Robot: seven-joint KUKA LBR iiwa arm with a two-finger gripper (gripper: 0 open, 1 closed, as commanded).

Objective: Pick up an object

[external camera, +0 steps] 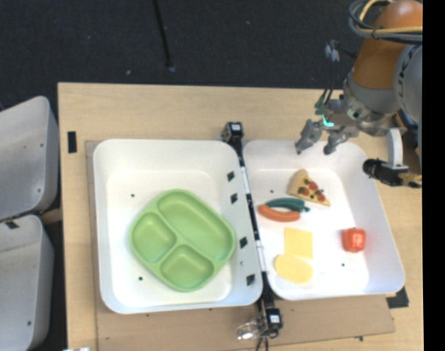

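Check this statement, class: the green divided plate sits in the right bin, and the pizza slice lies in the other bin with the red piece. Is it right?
Not quite. The camera view shows the green divided plate in the left bin, not the right. The pizza slice does lie in the other bin, with the red piece.

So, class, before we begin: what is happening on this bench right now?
A grey and orange robot arm reaches in from the right, its end effector open above the far edge of the right bin, holding nothing. In that bin lie a toy pizza slice, a hot dog, a green piece, a yellow square, a yellow oval and a small red object. The left bin holds a green divided plate.
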